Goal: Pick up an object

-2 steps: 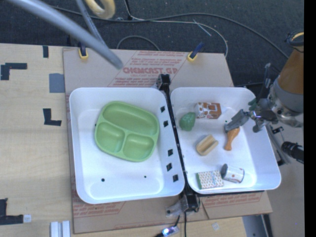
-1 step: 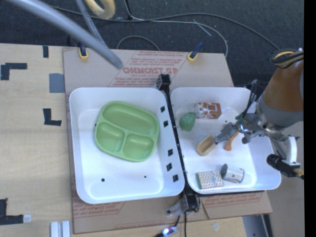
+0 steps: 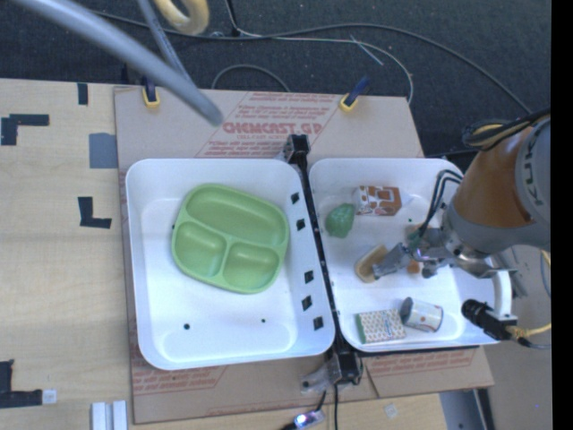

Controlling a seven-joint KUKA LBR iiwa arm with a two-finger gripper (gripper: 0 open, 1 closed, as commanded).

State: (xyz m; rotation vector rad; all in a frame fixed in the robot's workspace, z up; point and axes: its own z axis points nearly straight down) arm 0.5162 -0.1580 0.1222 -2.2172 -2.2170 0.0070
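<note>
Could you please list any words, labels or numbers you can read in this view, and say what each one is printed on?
"CHEMCAST GP": red print on the brown cardboard sheet under the two white bins.
Smaller red lines above and below that word, and along the sheet's lower edge: too blurred to read.
Small printed carton in the right bin: its markings are too small to read.

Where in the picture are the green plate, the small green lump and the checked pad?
green plate [image 3: 231, 237]: camera view, on the plate's middle ridge.
small green lump [image 3: 340, 220]: camera view, on its centre.
checked pad [image 3: 380, 326]: camera view, on its top face.
</note>
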